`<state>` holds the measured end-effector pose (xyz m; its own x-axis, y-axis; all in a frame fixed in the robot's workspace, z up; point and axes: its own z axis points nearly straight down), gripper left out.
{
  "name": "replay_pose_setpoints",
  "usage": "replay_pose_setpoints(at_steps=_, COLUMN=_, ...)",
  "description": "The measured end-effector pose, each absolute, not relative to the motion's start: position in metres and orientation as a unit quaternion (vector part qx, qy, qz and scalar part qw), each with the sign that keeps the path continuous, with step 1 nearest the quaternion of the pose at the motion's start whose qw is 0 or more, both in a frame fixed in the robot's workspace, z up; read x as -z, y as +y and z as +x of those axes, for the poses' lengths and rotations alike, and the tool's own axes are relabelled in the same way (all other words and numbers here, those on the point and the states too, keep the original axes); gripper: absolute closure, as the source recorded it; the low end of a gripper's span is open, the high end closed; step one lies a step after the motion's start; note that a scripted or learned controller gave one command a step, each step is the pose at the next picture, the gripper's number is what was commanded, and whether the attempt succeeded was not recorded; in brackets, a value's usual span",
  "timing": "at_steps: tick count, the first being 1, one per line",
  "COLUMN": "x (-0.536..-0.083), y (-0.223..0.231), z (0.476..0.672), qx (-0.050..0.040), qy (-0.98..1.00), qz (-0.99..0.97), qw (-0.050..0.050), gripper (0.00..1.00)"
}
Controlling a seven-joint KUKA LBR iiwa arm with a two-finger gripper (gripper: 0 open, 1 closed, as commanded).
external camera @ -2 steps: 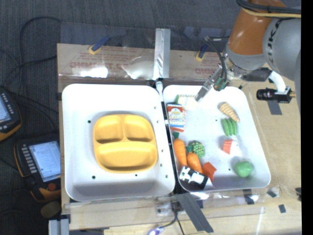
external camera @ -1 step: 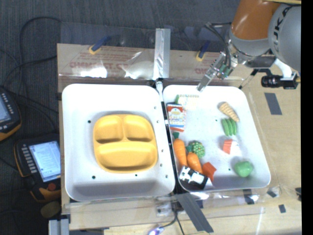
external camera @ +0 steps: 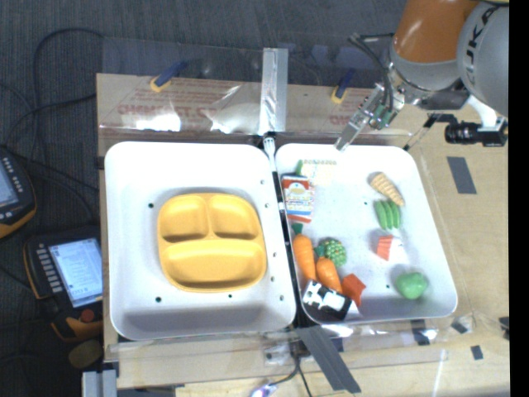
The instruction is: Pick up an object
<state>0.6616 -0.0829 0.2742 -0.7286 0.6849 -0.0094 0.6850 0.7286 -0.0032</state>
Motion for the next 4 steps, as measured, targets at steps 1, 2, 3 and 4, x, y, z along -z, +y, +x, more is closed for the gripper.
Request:
replay_pose_setpoints(at_steps=1, x=-0.284, y=-0.083, z=0.662, qx=0.0048, qy=0.93, qz=0.368, qw=0.006, gripper=1.0)
replay_pose_setpoints(at_steps=2, x=-0.252, y=-0.104, z=0.622, qx=0.0015, qy=0.932, qz=0.361, qw=0.001, gripper=1.0)
replay_pose_setpoints(at_steps=3, x=-0.261, y=-0.104, z=0.623, qx=0.0019, qy=0.933, qz=0.361, qw=0.002, gripper=1.0)
replay_pose_setpoints(at_steps=4, x=-0.281, y=-0.116, z=0.647, qx=0.0014, qy=0.937, qz=0.35, qw=0.002, gripper=1.0)
